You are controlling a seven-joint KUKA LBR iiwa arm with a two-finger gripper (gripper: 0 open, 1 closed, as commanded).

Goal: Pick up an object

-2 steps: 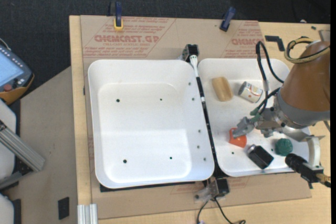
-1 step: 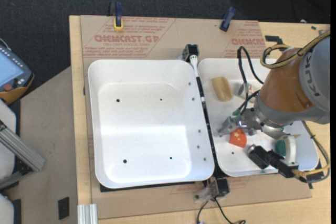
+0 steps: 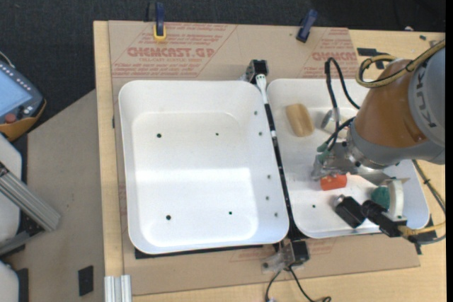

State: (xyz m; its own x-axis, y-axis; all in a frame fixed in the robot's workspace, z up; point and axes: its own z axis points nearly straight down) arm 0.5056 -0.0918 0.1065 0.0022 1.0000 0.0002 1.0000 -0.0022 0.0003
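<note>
We see the arm reaching into the right bin, its claw low over the bin floor, just above a small orange-red block. Whether the claw is wide or narrow we cannot tell; the wrist hides it. A tan rounded piece lies apart toward the far wall, and a black piece and a teal item sit nearer. We judge nothing lifted yet: grasp and raise remain.
</note>
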